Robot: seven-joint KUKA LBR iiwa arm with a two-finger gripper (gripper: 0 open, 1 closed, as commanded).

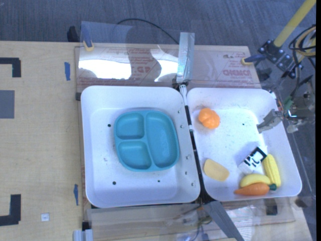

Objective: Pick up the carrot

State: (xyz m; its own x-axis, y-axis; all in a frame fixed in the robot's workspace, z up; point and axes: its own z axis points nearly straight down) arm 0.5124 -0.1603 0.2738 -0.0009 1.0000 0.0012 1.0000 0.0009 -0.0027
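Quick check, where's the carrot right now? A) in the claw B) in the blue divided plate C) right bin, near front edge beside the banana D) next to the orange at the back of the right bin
C: the carrot lies at the right bin's front edge, against the banana, below the corn.

Pretty clearly a robotics lab setup, not anyone's kitchen: a light plywood bench (40, 134) with black corner markers and bits of blue tape on it, two shallow white plastic bins (95, 185) bolted side by side, and a clear acrylic panel (130, 59) standing behind them. There's grey office-type carpet (150, 4) underneath, loose black cable (145, 24) trailing around, and the food is all toy plastic next to a black-and-white printed tag (254, 157).
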